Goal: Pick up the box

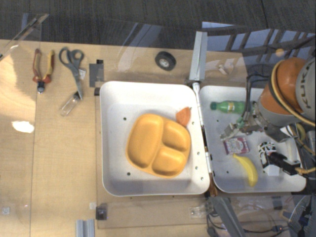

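My pincer [240,126]: grip state unreadable | hovering just above box [235,144] | next: descend, close on it

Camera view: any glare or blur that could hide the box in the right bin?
Camera view: bright glare patches sit on the bench's left side, far from the right bin; the box is evenly lit but small and soft; the pincer just above it looks blurred, casting slight shadow.
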`<act>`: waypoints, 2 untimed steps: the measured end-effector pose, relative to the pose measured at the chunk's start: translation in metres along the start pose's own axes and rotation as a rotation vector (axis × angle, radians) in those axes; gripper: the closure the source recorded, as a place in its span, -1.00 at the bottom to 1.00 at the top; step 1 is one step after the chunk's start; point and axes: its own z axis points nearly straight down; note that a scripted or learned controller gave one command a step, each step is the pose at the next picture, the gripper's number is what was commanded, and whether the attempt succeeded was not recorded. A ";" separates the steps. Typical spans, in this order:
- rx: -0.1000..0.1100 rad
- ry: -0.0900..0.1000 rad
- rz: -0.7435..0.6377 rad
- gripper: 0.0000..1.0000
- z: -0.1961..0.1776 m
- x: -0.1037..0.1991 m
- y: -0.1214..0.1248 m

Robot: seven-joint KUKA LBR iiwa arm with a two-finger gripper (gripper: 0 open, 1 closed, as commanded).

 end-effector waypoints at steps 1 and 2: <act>-0.012 -0.014 -0.117 -1.00 0.019 0.013 -0.012; -0.023 -0.007 -0.125 1.00 0.006 0.019 -0.006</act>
